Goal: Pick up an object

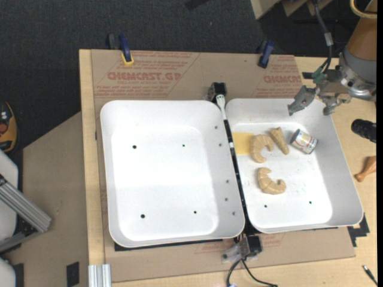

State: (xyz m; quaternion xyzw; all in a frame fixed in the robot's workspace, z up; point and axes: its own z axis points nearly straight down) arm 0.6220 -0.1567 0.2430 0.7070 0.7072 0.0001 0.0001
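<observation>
A brown board clamped on a bench over dark carpet bears two white bins. The gripper (314,102) hangs spread and holding nothing above the far rim of the right bin (335,211), the arm slanting in from the upper right. Below it lie a small can (303,141), two croissants (261,147) (270,181) and a wedge (279,140). A descent here could strike the rim, or nudge the rounded can so it rolls away.

Grey arm with orange band (363,46) cut off by right edge; small metal can (303,141) label unreadable; tan wooden piece (366,171), right of the can, cropped.
</observation>
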